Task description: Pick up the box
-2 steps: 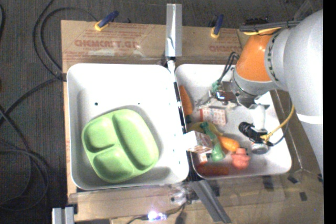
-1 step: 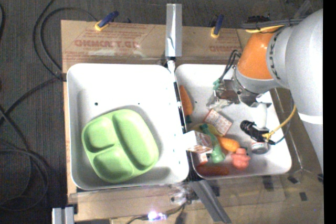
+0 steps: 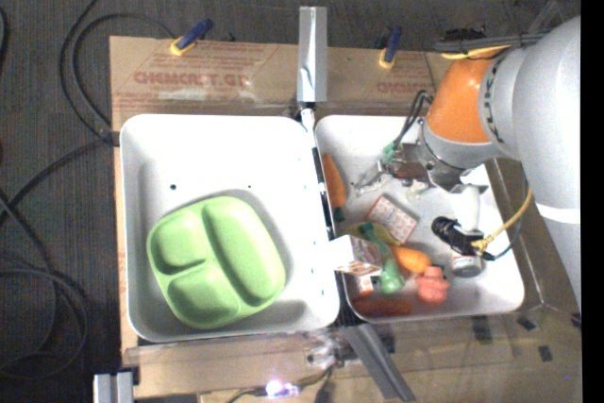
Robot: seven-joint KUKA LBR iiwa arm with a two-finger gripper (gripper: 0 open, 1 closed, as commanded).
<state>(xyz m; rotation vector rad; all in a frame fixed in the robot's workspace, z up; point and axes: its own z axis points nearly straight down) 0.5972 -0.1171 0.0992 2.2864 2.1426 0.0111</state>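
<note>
Camera view: my fingers (image 3: 389, 167) hang over the right bin (image 3: 505, 293); spread or pressed together, I cannot tell.
Box (image 3: 392, 218): light, thin card, probably crushable.
Hold: across its short sides.

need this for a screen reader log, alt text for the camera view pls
A grey and orange robot arm reaches from the right over the right white bin, which holds a small box among toy foods. The left white bin holds a green divided plate.

Even overhead light, fairly bright; mild glare on the two shallow white plastic bins (image 3: 142, 156), soft shadows, slight overall softness.
</note>
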